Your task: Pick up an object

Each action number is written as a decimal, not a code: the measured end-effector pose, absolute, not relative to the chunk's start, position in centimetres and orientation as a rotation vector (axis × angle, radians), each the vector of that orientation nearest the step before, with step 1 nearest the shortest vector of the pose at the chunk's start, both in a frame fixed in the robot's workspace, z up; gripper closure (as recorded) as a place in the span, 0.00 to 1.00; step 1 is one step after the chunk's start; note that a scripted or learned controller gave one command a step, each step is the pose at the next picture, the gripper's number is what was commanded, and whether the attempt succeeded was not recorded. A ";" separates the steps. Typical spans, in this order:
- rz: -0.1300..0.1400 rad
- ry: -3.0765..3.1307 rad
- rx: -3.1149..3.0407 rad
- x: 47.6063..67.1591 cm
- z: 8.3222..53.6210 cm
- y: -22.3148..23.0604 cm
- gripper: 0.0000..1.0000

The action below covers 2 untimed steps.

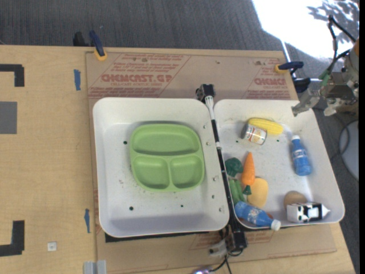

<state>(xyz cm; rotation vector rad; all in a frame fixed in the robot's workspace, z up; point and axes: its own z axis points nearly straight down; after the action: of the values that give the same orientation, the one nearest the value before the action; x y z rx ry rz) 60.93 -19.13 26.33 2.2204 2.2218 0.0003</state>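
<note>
The right bin (331,176) holds several objects: a yellow corn cob (268,125) beside a small jar (254,134), an upright blue bottle (300,157), an orange carrot (248,169), a dark green piece (232,166), a yellow fruit (258,192), a blue bottle lying down (254,214), a brown lump (295,198) and a black-and-white carton (308,212). My gripper (308,100) hangs at the far right, above the bin's back right corner, apart from all of these. Nothing shows between its fingers.
The left bin (108,153) carries a green divided plate (167,156). A black clamp (205,91) sits at the back where the two bins meet. Blue-and-yellow clamps (98,45) (288,67) pin the cardboard sheet under the bins.
</note>
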 end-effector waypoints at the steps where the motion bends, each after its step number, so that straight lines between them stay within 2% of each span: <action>1: 0.006 2.271 2.189 60.0 9.8 -20.7 0.00; 2: 0.003 2.262 2.182 60.1 11.0 -21.1 1.00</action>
<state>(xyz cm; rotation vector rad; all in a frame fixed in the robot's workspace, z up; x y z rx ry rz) 60.11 -21.10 11.02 2.1815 2.2622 0.0028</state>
